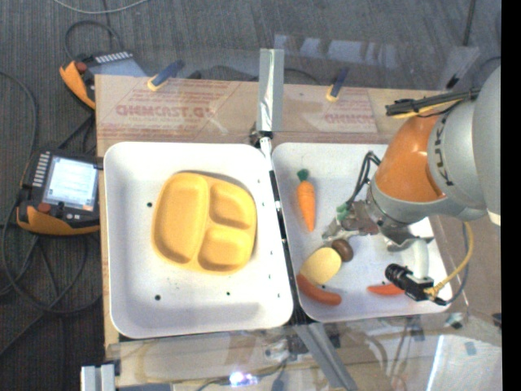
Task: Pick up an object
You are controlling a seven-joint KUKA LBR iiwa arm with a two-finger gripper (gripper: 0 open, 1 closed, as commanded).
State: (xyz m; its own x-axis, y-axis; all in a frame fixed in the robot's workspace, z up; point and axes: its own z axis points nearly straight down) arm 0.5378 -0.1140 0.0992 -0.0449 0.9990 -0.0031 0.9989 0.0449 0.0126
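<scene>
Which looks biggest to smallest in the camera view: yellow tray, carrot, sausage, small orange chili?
1. Yellow tray, by far.
2. Carrot and sausage: look alike, unranked.
3. Small orange chili.

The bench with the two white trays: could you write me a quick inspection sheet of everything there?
Surface: two shallow white bins side by side, left bin and right bin, on a cardboard-covered bench.
Job's things: carrot, pale yellow pear-shaped toy with a brown tip, sausage and small red piece, all in the right bin.
Clutter: yellow divided tray in the left bin.
Grippers: gripper over the right bin, above the pear-shaped toy; jaws unclear.
Cables: yellow cable at the arm; black cords on the floor.
Surroundings: handheld control pendant on the carpet.
</scene>
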